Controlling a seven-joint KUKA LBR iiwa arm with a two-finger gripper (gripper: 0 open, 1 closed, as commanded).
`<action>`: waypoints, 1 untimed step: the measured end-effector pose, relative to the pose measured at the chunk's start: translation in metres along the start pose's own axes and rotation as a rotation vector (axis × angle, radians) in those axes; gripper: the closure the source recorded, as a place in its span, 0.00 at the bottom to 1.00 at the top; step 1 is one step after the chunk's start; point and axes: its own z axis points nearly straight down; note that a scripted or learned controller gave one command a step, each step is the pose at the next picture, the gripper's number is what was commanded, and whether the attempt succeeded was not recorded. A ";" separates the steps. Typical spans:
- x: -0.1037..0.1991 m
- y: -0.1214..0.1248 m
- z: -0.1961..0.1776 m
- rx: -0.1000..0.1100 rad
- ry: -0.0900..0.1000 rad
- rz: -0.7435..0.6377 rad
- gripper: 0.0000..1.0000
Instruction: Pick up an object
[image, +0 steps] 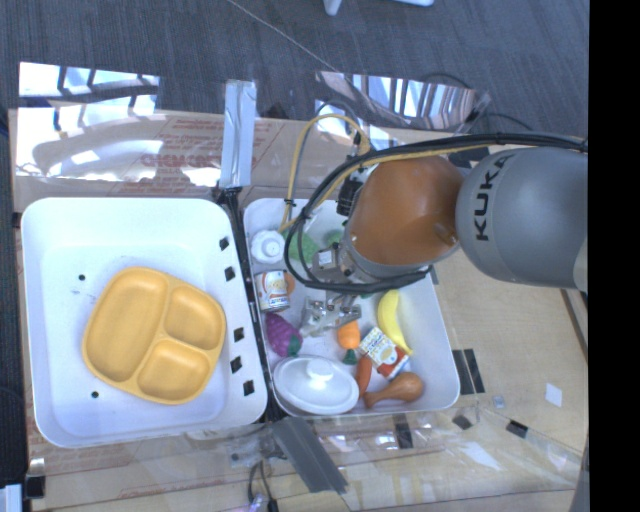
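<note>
Arm (500, 215) of grey metal with an orange band reached in from the right side of the frame and covered the upper part of the right bin (440, 330). Left bin (60, 240), the other large white one, held a yellow divided tray (152, 333) lying flat a little below its middle. The two bins stood side by side, with their inner walls touching near the centre of the frame. Below the orange band, the gripper (328, 312) hung over the middle of the right bin, just above the small things there; whether its fingers were wide or narrow I cannot tell, because the wrist hid them. At the bottom of the right bin sat a white lidded bowl (316, 385). To its right lay a brown drumstick (396, 389), and above that a yellow banana (391, 317) near the right wall. A small printed box (378, 347) lay between the banana and the drumstick. A purple vegetable (282, 334) lay at the left wall, and above it a small can (274, 289) and a white round cap (268, 246). An orange piece (348, 337) lay just beside the gripper.
</note>
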 end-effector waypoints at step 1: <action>-0.005 -0.020 -0.135 0.012 0.002 0.058 1.00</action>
